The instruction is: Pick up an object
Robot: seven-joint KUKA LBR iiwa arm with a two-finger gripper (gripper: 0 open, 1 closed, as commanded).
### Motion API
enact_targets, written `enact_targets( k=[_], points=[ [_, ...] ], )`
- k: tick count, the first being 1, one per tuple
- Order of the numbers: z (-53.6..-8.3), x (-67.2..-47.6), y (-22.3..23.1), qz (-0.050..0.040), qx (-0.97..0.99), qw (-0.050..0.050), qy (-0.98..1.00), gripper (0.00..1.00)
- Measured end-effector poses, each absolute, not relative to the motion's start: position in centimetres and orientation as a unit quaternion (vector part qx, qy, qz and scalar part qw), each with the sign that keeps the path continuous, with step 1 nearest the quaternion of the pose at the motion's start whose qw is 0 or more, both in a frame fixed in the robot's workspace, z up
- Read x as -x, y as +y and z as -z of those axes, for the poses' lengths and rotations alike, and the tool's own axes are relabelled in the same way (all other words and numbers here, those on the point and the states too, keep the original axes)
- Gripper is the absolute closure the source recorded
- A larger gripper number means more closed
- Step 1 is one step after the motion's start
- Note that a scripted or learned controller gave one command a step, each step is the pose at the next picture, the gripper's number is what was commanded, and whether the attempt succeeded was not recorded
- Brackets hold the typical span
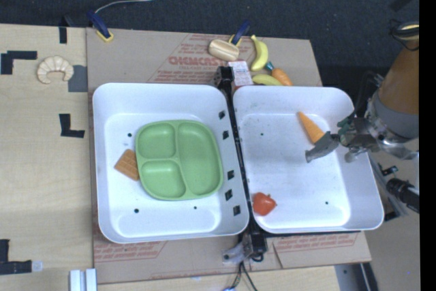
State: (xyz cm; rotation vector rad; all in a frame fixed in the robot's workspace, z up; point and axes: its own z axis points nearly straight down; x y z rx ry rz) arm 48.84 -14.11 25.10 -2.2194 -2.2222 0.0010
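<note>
Spread apart with nothing between them, the jaws of the gripper hang over the right bin. One grey finger reaches left, its tip just below an orange carrot piece on the bin floor. A red tomato lies near the bin's front left corner. The left bin holds a green divided plate and a cracker.

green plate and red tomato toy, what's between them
In the camera view, the black divider where the two bins meet lies between the green plate and the tomato.
</note>
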Motion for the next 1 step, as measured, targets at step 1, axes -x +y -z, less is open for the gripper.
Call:
enact_targets(
  k=[1],
  points=[
    [-18.32,-53.38,-20.02,-0.0008,0.707,0.001,-0.707,0.0]
  ],
)
